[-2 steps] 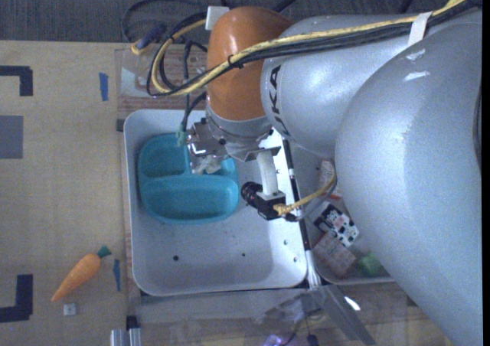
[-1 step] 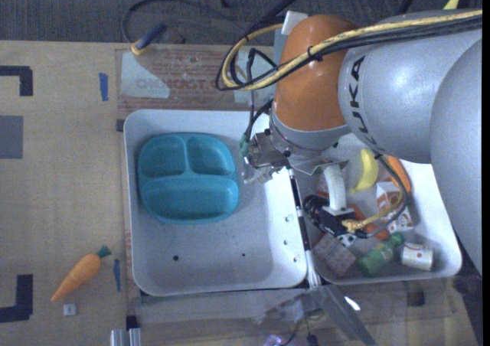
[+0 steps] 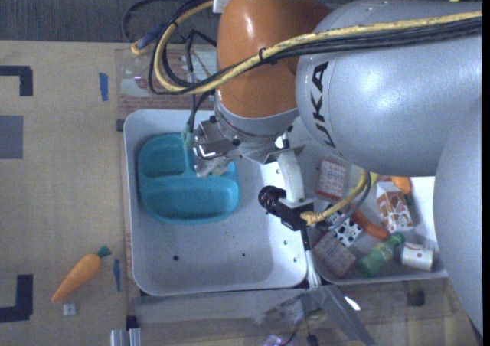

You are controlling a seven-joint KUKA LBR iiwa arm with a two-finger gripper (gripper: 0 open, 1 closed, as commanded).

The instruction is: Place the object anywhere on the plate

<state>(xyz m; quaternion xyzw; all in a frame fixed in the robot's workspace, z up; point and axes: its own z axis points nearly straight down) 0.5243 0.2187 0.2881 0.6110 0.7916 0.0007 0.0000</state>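
One blue plate (image 3: 187, 184) sat in the left bin (image 3: 222, 260); one toy carrot (image 3: 78, 274) lay on the bench at 7 o'clock, well apart from the gripper (image 3: 208, 155). Approx five small items filled the right bin (image 3: 383, 274). Arm reached in from 3 o'clock, gripper over plate's 1 o'clock edge; grip state: can't tell.

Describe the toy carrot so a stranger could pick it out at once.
Start at the left white bin, the one holding the blue divided plate. Look outside its lower left corner, on the bare wooden bench. There lies the toy carrot: orange, tapered, with a small green top, and no other item lies beside it, unlike the clutter in the right bin.
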